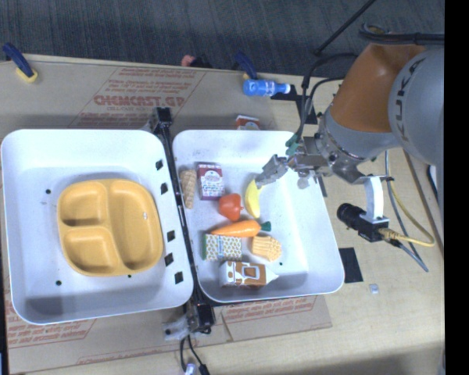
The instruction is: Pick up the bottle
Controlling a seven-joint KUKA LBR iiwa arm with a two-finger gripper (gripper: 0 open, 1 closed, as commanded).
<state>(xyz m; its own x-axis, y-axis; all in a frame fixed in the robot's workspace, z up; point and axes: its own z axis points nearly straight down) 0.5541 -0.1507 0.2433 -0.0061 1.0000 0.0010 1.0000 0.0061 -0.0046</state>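
Observation:
A small blue bottle [260, 88] with a pale cap lies on its side on the cardboard beyond the right bin's far edge. My gripper [272, 170] hangs over the upper right part of the right bin [328, 248], just above the top of a yellow banana [252, 199]. The bottle is well apart from the gripper, up and to its left. Nothing shows in the gripper's grasp.
The right bin also holds a red box [210, 180], a red tomato [230, 205], a carrot [234, 229], a wafer [188, 187], a patterned packet [222, 246], a yellow corn piece [266, 248] and a small carton [246, 273]. The left bin [23, 170] holds a yellow divided tray [109, 226].

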